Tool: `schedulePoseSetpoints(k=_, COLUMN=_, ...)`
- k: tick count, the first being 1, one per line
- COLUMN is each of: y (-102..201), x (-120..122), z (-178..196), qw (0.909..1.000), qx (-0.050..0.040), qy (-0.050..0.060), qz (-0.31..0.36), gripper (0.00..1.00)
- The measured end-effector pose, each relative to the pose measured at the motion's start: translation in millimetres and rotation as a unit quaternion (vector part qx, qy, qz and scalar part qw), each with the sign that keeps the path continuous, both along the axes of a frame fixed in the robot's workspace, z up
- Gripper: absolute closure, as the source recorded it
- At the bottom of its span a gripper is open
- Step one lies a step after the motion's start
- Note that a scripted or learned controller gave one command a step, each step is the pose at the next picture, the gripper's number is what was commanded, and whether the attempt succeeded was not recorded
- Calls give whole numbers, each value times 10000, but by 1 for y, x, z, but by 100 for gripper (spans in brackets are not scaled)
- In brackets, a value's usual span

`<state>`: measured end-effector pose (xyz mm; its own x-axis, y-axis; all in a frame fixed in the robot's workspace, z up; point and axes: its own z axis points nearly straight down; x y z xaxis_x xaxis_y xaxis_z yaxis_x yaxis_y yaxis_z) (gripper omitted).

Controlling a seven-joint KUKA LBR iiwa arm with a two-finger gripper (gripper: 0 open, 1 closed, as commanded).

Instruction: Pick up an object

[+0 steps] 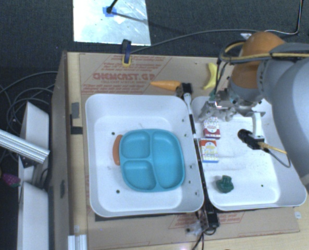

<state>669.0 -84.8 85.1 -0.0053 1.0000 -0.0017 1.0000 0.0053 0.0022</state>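
The right bin (279,197) holds a small red and white carton (212,127), a second carton with blue and red print (209,150) just below it, and a dark green toy (225,184) near the front. My gripper (212,112) hangs low over the bin's back left corner, right above the red and white carton. Nothing is visibly held in it. The grey arm with its orange band covers the bin's back right part.
The left bin (99,139) holds a blue divided plate (151,158) with an orange sausage (115,149) along its left side. On the cardboard behind the bins lie a carrot (164,85) and a banana (212,75).
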Motion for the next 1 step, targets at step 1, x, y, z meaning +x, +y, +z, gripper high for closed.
schedulePoseSetpoints(k=1, y=0, x=1, z=11, qw=10000, qx=-5, qy=-15, qz=13, gripper=100)
